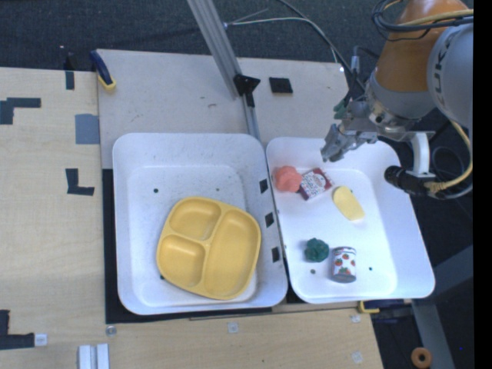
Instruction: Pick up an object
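Gripper (pixel 332 149) poised over the far edge of the right bin (pixel 400 229), whether parted or closed cannot be told; nothing seen held. At its 7 o'clock, a small red-and-white packet (pixel 314 183), touching a pink rounded lump (pixel 287 177) at 9 o'clock. At the packet's 4 o'clock, a yellow oblong piece (pixel 348 203). Nearer the front, a dark green clump (pixel 316 249) beside a small printed can (pixel 344 264). Left bin (pixel 138 206) holds a yellow divided tray (pixel 209 246).

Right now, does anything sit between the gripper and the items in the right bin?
Nothing visible does. The gripper hangs above the right bin's far edge, with the red-and-white packet and pink item lying uncovered closest to it. The yellow item, green item and small can lie farther off.
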`<state>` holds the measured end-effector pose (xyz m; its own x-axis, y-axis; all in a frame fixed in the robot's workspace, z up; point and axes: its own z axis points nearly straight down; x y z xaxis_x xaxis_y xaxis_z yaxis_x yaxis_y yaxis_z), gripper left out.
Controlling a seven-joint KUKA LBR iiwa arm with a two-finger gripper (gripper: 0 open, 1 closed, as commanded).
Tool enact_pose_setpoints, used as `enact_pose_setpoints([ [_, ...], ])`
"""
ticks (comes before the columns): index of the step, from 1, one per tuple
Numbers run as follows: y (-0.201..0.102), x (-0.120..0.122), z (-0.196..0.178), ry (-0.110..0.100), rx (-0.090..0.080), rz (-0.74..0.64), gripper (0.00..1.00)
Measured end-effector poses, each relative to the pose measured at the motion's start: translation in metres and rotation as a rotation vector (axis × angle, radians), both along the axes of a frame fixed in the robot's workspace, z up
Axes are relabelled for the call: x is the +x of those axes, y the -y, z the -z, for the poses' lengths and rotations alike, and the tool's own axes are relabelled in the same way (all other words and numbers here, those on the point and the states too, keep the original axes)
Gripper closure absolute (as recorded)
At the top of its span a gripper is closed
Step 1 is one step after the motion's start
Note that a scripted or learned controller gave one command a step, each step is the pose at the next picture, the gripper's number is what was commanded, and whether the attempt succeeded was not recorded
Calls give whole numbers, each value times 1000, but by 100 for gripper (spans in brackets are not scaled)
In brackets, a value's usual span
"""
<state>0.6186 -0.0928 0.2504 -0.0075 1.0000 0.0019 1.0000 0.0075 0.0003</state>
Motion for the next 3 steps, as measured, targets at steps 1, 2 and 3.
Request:
enact_pose_setpoints([
  [1, -56, 6, 15, -3, 0, 1, 100],
  [2, -112, 29, 16, -1, 0, 0, 100],
  [3, -164, 38, 12, -1, 0, 1, 100],
])
